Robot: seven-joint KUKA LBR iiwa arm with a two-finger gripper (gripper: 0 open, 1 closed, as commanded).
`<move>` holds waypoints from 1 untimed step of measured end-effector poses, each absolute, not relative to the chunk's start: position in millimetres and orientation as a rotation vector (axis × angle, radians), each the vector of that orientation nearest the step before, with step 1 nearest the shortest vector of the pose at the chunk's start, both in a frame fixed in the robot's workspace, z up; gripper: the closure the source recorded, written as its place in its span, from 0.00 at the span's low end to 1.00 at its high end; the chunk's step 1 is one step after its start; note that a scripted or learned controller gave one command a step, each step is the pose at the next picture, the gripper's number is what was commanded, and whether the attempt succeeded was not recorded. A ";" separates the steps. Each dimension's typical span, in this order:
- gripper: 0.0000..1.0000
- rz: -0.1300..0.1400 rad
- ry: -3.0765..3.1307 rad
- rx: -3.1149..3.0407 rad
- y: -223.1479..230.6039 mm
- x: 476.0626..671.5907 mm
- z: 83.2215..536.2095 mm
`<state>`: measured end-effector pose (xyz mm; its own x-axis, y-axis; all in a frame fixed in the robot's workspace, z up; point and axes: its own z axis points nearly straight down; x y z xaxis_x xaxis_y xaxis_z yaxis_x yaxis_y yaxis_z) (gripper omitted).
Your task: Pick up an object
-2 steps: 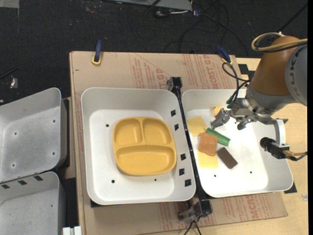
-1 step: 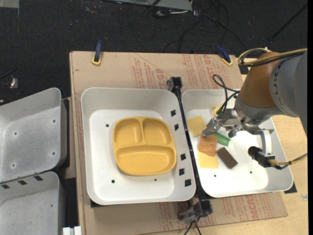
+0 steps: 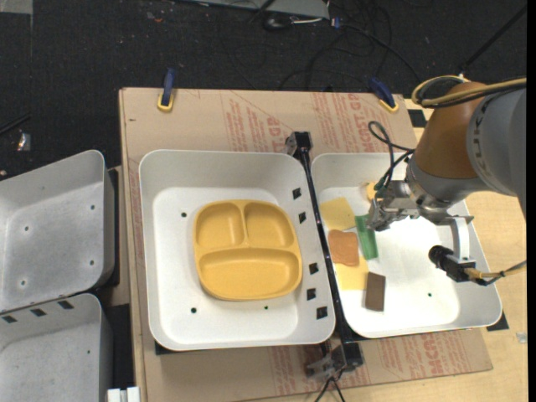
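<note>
Gripper (image 3: 378, 216) hangs over the right bin (image 3: 469, 308); whether it is clenched cannot be told. Just beside it lies a green block (image 3: 367, 241), long axis running near-to-far, with bare floor rightward.

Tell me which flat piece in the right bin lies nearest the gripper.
The green piece. It sits right under the gripper, while the orange piece, pale yellow piece and brown piece lie farther off.
</note>
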<state>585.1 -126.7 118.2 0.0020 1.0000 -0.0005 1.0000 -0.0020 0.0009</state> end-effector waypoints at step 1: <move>1.00 0.005 2.219 2.215 -131.4 595.3 175.2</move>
